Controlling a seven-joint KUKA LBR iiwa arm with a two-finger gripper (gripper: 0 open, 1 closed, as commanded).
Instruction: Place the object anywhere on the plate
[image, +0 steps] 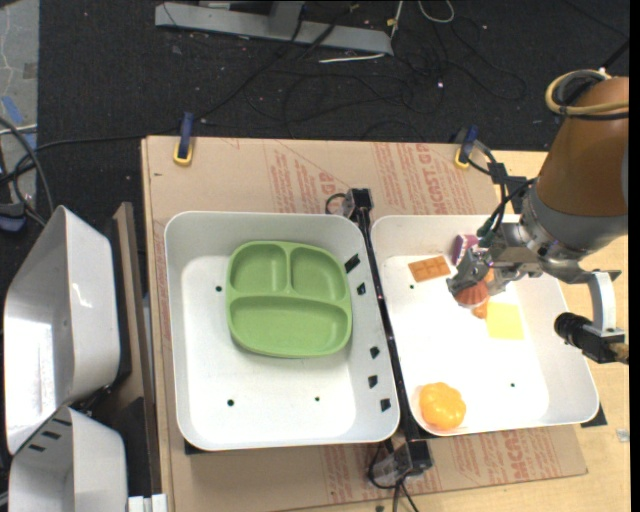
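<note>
A green plate (290, 298) with three compartments lies in the left bin (200, 400). My gripper (470, 283) hangs over the upper middle of the right bin (560, 400), pointing down. A small reddish-orange object (477, 297) sits right at its tip, partly hidden by it. I cannot tell whether that object is held or lies on the bin floor. A yellow square piece (505, 321) lies just right of the gripper, and a purple item (465, 245) peeks out just behind it.
An orange waffle-like tile (430, 268) lies in the right bin's upper left. A round orange-yellow item (442, 405) rests near that bin's front edge. The divider (378, 320) between the bins carries black clips. White tubs (60, 300) stand at the far left.
</note>
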